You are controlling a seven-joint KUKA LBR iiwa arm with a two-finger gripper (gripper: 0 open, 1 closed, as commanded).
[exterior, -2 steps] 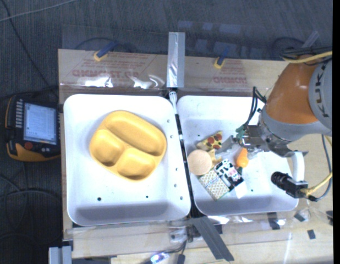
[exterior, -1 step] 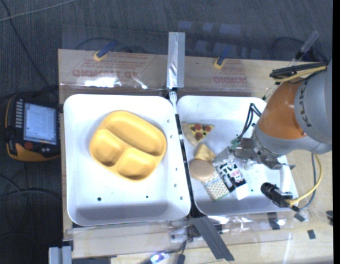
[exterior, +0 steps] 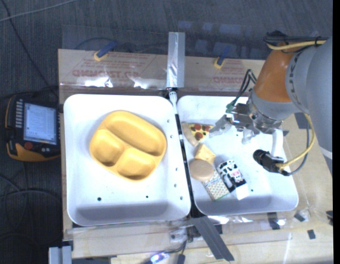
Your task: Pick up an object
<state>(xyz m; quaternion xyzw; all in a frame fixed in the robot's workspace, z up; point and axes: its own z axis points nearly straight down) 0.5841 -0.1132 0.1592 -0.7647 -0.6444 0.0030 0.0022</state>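
The right bin (exterior: 280,194) holds several small objects along its left side. A toy pizza slice (exterior: 196,130) lies near the bin's upper left. Below it a tan cup (exterior: 202,162) lies on its side. A black-and-white patterned box (exterior: 231,174) and a checkered packet (exterior: 215,188) rest beside the cup. My gripper (exterior: 229,119) hangs over the upper middle of the right bin, just right of the pizza slice, below the arm's orange band (exterior: 274,78). I see nothing held in it.
A yellow divided plate (exterior: 127,144) lies in the left bin (exterior: 82,202). A handheld controller (exterior: 31,127) sits left of the bench. A black cable fitting (exterior: 264,158) and yellow cable hang from the arm over the right bin. A metal divider (exterior: 176,59) stands at the back.
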